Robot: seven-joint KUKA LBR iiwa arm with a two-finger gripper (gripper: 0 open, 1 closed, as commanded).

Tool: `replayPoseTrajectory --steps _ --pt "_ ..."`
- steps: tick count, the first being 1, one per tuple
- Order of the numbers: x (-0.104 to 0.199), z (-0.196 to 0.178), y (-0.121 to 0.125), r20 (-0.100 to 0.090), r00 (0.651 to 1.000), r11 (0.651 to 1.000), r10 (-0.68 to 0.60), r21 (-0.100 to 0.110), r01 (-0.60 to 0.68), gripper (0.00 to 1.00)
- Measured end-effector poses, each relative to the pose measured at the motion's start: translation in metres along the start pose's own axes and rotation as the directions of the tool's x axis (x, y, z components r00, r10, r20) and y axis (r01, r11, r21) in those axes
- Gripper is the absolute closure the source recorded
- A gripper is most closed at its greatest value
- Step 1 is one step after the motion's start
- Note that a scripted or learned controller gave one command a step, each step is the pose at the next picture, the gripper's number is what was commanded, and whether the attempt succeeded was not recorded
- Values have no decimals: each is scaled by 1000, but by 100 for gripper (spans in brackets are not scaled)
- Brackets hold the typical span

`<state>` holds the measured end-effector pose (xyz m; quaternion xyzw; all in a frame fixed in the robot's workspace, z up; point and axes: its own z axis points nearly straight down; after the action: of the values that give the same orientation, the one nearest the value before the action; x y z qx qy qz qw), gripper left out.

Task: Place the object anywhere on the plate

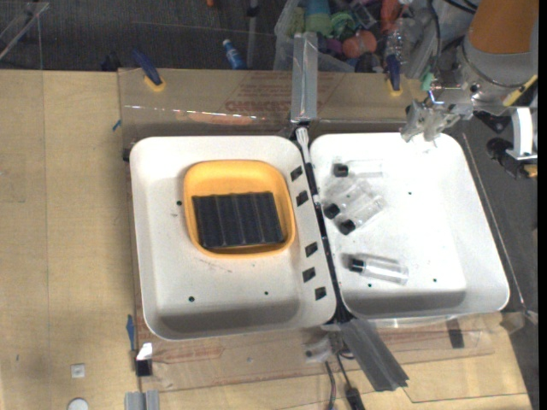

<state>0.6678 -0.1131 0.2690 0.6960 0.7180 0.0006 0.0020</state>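
We take this to be the opening step, with nothing picked yet and the reach still to be made. Nearest us, at about five o'clock in the right bin point(479, 229), lies one clear vial with a black cap point(377, 267), on its side and alone. Farther in, at roughly nine to ten o'clock of that bin, a cluster of clear vials point(355, 202) lies jumbled, touching one another, with one more capped vial point(356, 170) just beyond them toward eleven o'clock. Across the divider, in the left bin point(158, 229), sits the yellow plate point(239, 176), and a dark ribbed block point(238, 219) already lies in its middle, leaving bare rim all round it. Farthest off, at about one o'clock beyond the right bin's far edge, hangs the gripper point(426, 125), above the bench and well apart from every vial; it looks pale and see-through against the clutter behind, nothing shows between its fingers, and we cannot tell whether they stand spread or closed. The next move, as we judge it, calls for bringing the gripper inward and down over one vial; the lone one at five o'clock looks the easiest, being free of neighbours. A round vial may roll under the fingers, so we would close across its length before carrying it to the plate.
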Motion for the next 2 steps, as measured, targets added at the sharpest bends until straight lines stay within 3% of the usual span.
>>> replayPoseTrajectory --steps 1,2 --pt "3 -8 0 0 1000 1000 -23 0 23 100" --pt "25 -16 0 -1 984 984 -176 -1 176 100"
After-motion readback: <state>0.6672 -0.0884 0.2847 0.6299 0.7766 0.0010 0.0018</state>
